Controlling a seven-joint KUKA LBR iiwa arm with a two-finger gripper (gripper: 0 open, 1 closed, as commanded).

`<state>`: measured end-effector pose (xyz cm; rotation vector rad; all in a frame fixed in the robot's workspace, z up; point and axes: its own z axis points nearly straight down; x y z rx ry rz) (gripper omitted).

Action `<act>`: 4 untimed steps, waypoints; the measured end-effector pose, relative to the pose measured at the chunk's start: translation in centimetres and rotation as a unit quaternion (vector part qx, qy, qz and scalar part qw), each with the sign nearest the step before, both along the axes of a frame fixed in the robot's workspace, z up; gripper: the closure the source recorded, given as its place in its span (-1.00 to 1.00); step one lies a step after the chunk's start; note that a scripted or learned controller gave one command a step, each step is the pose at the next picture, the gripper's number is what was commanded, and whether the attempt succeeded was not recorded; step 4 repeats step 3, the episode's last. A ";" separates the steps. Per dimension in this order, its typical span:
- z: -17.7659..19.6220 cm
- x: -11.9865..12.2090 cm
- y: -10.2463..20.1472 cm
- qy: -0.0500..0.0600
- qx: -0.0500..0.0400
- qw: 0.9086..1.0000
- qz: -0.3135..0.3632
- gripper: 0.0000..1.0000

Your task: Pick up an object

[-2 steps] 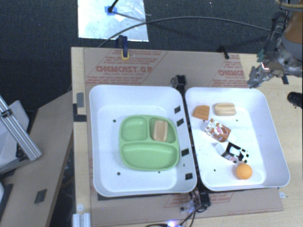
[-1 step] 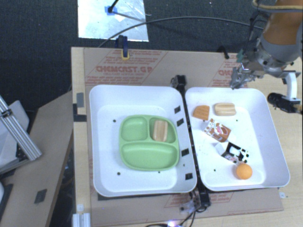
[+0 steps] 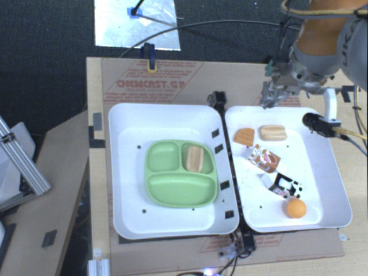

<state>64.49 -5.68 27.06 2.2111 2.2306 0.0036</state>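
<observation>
We see the grey arm (image 3: 330,25) reaching in from the right, its orange band at the top right and the wrist bent downward toward the far edge of the right bin (image 3: 336,177). The tool (image 3: 270,101) hangs just over that bin's far rim, near its far-left corner. It is small and partly lost against the arm's own parts, so we cannot tell how far it stands open, and we see nothing between its tips.

Two shallow white bins sit side by side on the table (image 3: 172,76), their inner rims touching along the middle. In the left bin (image 3: 123,171) lies a green divided plate (image 3: 181,174), roughly centred. Its far-right compartment holds a tan block (image 3: 195,158); we see nothing else lying in the other two sections.

The right bin carries the loose things. Near its far edge lie an orange wedge (image 3: 245,136) and, just beside it to the right, a pale bread roll (image 3: 272,133); both are close below the tool but apart from it. Toward the middle rests a red and white wrapper (image 3: 264,158), tilted. Nearer the front sits a black and white piece (image 3: 284,185), and just beside it, toward the near-right corner, an orange ball (image 3: 296,208).
</observation>
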 end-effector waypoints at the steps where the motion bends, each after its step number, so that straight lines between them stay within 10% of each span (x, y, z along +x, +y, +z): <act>1: -1.3 -0.9 5.9 0.001 0.000 1.000 0.001 1.00; 3: -3.8 -1.2 15.2 0.001 0.000 1.000 0.000 1.00; 4: -3.8 -1.2 15.2 0.001 0.000 1.000 0.000 1.00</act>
